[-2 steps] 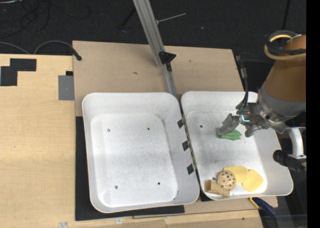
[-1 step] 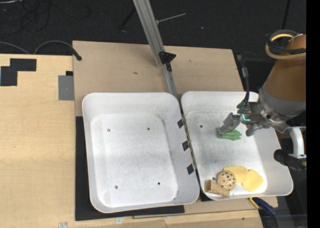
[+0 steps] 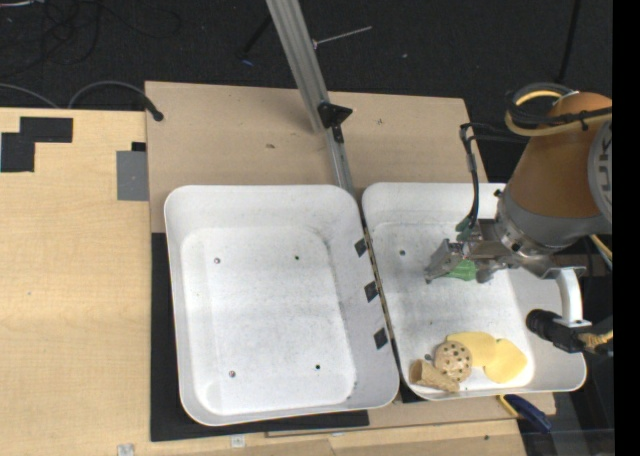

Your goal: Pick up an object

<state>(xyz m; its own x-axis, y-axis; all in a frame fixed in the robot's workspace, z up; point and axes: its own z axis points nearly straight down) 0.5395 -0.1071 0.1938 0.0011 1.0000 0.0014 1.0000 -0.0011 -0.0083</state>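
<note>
My gripper [image 3: 458, 262] hangs low over the middle of the right bin [image 3: 420, 214], below the orange wrist band. A small green object [image 3: 463, 270] lies right at the gripper's tip, partly covered by it; whether it is held is unclear. Near the bin's front edge lie a flat yellow piece [image 3: 495, 356] and a brown, dotted, cookie-like object [image 3: 450, 358] with a tan wedge [image 3: 428, 375] beside it.
The left bin [image 3: 200, 224] stands beside the right one, with black clips [image 3: 370, 290] along the shared wall. A slanted metal rail [image 3: 300, 54] rises behind the bins. The arm's body and cables crowd the right bin's right side.
</note>
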